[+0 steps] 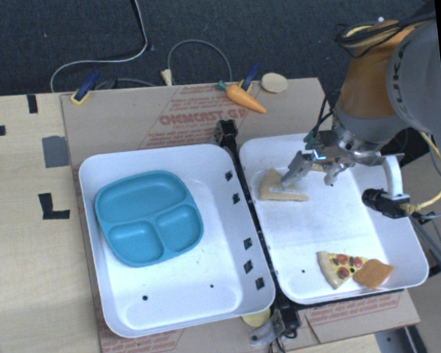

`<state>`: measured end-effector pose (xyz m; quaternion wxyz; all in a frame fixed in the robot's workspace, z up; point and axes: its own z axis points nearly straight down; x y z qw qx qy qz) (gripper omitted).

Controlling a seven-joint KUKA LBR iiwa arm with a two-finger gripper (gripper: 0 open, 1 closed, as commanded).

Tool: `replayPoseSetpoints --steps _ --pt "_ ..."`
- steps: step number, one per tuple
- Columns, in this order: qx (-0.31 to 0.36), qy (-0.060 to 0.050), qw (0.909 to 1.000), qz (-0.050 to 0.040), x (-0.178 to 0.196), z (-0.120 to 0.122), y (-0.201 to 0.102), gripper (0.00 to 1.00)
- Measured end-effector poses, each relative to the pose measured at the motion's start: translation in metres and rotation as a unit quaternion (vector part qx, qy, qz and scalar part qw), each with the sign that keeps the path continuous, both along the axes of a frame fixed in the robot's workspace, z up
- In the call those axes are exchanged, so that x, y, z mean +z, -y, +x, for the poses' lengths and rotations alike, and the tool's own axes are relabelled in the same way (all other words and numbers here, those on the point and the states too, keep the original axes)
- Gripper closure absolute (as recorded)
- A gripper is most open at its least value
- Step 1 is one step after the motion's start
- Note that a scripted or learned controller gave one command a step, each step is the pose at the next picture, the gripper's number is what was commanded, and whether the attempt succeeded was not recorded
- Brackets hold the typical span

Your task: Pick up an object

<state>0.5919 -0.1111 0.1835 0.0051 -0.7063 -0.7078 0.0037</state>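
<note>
The claw (315, 170) hangs low in the right bin (385, 228), its two fingers spread apart, one (295, 173) reaching toward a pale wedge (279, 187) that looks like a slice of bread or cheese, the other (333, 173) behind it. Nothing sits between them, so the claw holds nothing. The wedge lies just beyond the forward fingertip, touching it or nearly so; I cannot tell which. It rests flat on the bin floor, close to the wall shared with the left bin (124, 301).

The step in hand, as I judge it, is closing on that wedge. To do it well the claw should shift a little toward the wedge so the fingers straddle it instead of one fingertip sitting at its edge, then drop until the tips reach the bin floor. A thin, flat piece will likely slip out if pinched high, or skid toward the wall if nudged from one side. Closing across the narrow side looks safest.

A pizza slice (340, 267) and an orange piece (373, 274) lie well away from the claw, toward the bin's near corner. A blue tray (147, 216) sits in the far bin. A toy carrot (245, 99) lies on the surface (25, 265) beyond the bins.
</note>
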Motion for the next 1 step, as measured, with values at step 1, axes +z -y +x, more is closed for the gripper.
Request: replayPoseSetpoints --steps 1 --pt "-0.001 0.006 1.0 -0.0024 -0.1007 0.0049 0.03 0.0"
